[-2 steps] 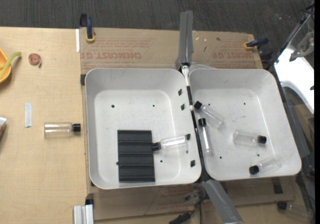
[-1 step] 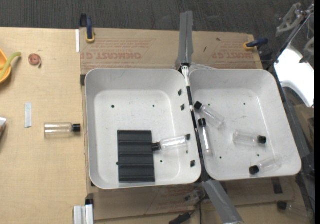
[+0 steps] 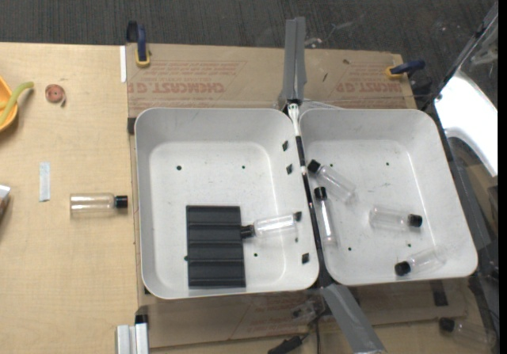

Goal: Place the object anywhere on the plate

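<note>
Camera view: black ridged plate [image 3: 215, 247] lies in the left bin [image 3: 158, 146]. A clear capped vial [image 3: 269, 227] lies on its side touching the plate's right edge, not on it. More vials [image 3: 394, 220] lie further right of the plate, in the right bin [image 3: 444, 186]. Can't tell which one is the object. Probably light, stiff, slick, prone to rolling, maybe breakable. Best to grip across the mid-barrel, not the cap.

Off to the left, a clear vial with a black cap [image 3: 98, 203] lies flat on the wooden bench [image 3: 63, 281], well apart from the bins. Near it sits a small pale strip [image 3: 44, 182], and further up a little reddish disc [image 3: 54, 93]. Cardboard [image 3: 238, 79] backs the bins, clamped at both corners.
</note>
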Controlling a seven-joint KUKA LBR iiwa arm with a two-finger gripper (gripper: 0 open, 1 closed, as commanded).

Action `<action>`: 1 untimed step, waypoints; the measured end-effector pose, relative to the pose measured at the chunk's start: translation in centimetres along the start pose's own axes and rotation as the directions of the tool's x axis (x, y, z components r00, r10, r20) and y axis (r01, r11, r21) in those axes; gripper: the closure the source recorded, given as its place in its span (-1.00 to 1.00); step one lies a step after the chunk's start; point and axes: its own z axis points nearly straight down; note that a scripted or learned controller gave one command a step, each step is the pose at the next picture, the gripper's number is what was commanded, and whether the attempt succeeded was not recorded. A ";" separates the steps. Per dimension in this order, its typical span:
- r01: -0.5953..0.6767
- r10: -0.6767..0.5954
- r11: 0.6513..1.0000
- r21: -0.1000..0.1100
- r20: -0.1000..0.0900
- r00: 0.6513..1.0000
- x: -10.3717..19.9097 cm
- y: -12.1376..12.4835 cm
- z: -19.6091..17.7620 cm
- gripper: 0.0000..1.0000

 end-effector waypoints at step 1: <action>-0.096 0.096 0.995 -0.002 -0.001 0.995 -5.0 -0.5 3.9 -1.00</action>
